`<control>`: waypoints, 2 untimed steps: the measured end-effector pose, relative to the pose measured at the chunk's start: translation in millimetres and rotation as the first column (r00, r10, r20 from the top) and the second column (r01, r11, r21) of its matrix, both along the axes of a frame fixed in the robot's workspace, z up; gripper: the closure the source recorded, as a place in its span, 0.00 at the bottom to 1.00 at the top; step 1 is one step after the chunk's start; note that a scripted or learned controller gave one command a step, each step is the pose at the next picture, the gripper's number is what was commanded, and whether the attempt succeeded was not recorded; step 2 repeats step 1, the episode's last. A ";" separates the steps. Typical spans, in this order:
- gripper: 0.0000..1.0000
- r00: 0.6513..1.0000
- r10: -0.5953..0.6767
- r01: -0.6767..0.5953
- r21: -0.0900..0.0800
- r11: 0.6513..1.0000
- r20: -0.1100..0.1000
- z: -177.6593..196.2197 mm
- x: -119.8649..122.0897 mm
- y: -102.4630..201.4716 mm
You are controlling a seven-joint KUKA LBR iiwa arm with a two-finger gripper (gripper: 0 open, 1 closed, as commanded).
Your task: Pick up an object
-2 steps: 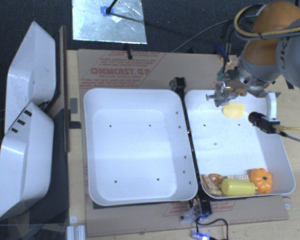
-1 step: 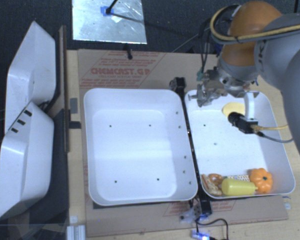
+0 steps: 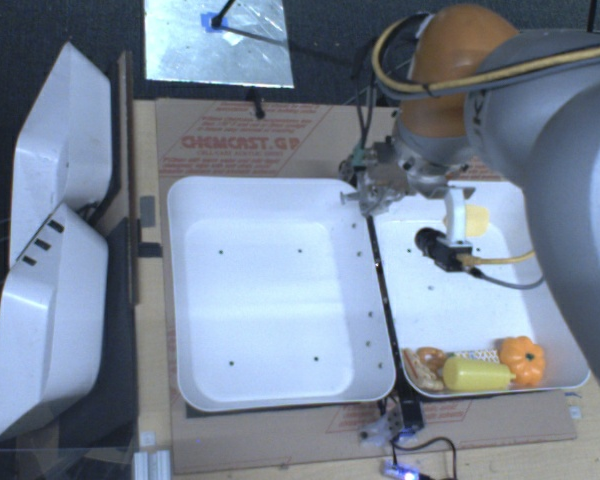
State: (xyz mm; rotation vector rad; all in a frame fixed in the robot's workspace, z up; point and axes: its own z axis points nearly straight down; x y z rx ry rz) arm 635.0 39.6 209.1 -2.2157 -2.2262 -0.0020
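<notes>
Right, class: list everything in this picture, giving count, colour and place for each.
bins: two, white, side by side on cardboard
cardboard: one, brown, under bins
metal sheet: one, silvery, beyond the bins
white casings: two, white, far left
pumpkin-like thing: one, orange, right bin's near corner
oblong thing: one, yellow-green, beside it
speckled thing: one, orange-tan, further left
arm: one, grey and orange, from right
gripper: one, dark, over bins' far shared edge

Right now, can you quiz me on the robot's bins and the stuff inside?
1. True or false: the orange pumpkin lies at the right bin's far end.
2. What lies right beside the pumpkin? A) a yellow-green piece B) a blue cup C) a red ball
3. Fill in: the gripper hangs by the right bin's ___ end.
Key: 1 false; 2 A; 3 far.
</notes>
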 end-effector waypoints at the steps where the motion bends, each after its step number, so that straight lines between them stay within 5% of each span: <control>1: 1.00 1.000 0.001 -0.001 0.000 1.000 0.001 15.4 -1.6 59.1; 2: 1.00 1.000 0.001 -0.001 0.000 1.000 0.001 15.4 -1.6 59.1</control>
